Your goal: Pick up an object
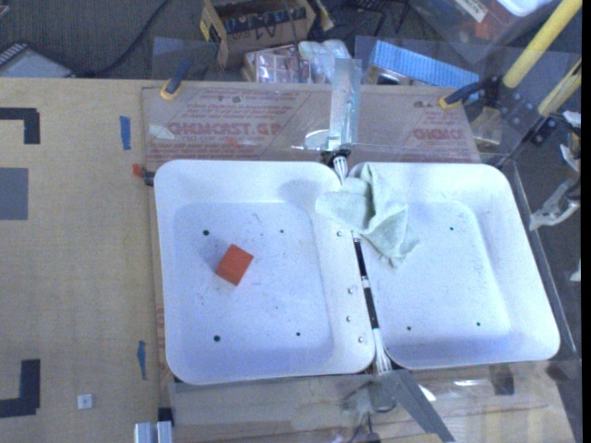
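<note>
An orange block (pixel 235 265) lies in the left white bin (pixel 249 340), left of the bin's middle. A pale green crumpled cloth (pixel 372 215) drapes over the seam between the two bins near their far edge, mostly on the right bin (pixel 471 330).
A clear plastic panel (pixel 343 109) stands upright behind the bins over a cardboard sheet (pixel 231 123). Cables and boxes clutter the floor beyond. Yellow bars (pixel 549 26) cross the top right corner. A wooden board (pixel 74 247) with black marks lies left of the bins.
</note>
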You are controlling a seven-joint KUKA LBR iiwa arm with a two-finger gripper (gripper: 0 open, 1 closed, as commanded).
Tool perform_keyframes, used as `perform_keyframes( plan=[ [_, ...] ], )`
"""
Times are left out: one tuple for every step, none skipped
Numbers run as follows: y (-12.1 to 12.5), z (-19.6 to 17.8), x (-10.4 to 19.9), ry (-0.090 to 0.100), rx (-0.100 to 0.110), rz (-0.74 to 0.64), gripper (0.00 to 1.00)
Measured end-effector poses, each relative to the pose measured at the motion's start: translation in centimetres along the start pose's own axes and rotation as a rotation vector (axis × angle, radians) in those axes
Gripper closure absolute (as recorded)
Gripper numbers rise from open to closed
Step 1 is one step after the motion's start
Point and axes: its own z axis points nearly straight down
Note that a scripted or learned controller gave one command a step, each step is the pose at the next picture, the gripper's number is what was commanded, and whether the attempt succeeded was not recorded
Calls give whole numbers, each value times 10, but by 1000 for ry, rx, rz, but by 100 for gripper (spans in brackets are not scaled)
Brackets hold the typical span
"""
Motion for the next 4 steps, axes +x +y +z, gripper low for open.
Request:
perform_keyframes(
  plan=[
    [0, 148, -2, 0, -1, -91, 0],
    [35, 60, -47, -3, 1, -600, 0],
    [14, 158, 18, 1, -5, -777, 0],
    [15, 147, 15, -4, 0, -777, 100]
  ],
)
